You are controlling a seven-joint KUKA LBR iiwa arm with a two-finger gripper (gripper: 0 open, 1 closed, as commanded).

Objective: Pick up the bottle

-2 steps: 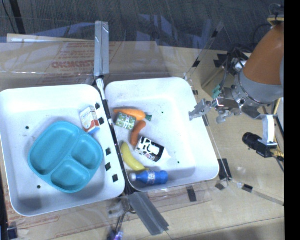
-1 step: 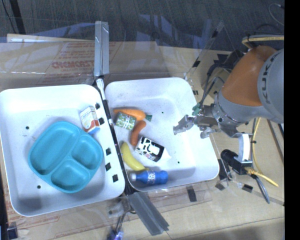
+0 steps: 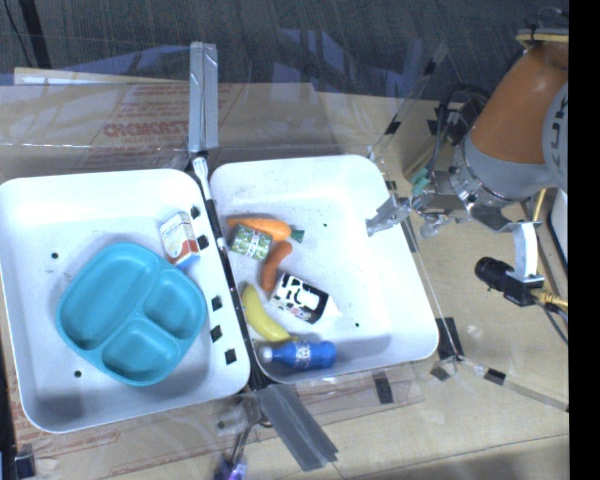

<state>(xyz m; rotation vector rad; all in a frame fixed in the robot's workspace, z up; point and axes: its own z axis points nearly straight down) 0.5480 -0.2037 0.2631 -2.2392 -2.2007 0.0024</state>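
Blue bottle (image 3: 302,354) against right bin's (image 3: 405,298) front wall

Blue bottle (image 3: 298,355) lying at right bin (image 3: 400,298) front, claw (image 3: 395,215) above right rim

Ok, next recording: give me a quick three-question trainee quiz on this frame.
1. True or false: the blue bottle lies in the left bin.
2. What touches the bottle's left end? A) blue divided tray B) banana C) carrot
3. Fill in: the gripper is over the right bin's ___ rim.

Key: 1 false, it lies in the right bin, by the near wall. 2 B. 3 right.
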